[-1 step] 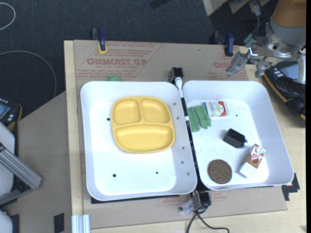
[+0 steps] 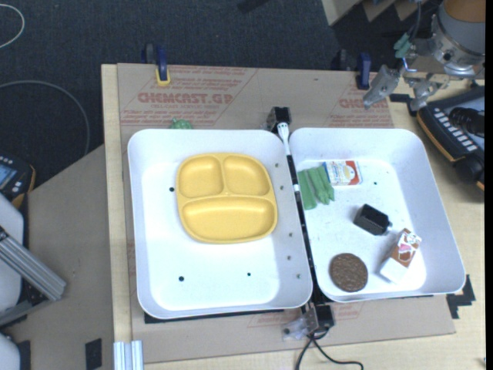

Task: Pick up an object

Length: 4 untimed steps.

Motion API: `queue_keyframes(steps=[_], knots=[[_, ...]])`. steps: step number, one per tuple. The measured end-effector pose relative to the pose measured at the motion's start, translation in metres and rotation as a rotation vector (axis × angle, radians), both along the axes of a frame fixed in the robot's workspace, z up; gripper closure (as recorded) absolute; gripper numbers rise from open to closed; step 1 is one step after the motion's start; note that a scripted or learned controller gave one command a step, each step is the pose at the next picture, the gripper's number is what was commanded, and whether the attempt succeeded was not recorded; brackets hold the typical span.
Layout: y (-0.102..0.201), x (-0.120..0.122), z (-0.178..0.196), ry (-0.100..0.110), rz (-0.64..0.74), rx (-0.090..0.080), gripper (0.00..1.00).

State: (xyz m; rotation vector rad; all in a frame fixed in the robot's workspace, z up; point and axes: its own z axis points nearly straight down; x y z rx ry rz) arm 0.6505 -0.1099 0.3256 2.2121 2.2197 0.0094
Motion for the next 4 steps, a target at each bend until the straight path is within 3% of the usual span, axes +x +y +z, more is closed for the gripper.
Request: queue_keyframes(steps=[1, 2, 3, 4], knots=[[0.084, -0.068, 0.020, 0.011, 0.006, 0.006, 0.00], [0.152, -0.114, 0.028, 0.013, 0.005, 0.005, 0.00], [0.234, -0.139, 0.013, 0.015, 0.006, 0.004, 0.00], [0.229, -0.137, 0.024, 0.010, -0.002, 0.002, 1.00]])
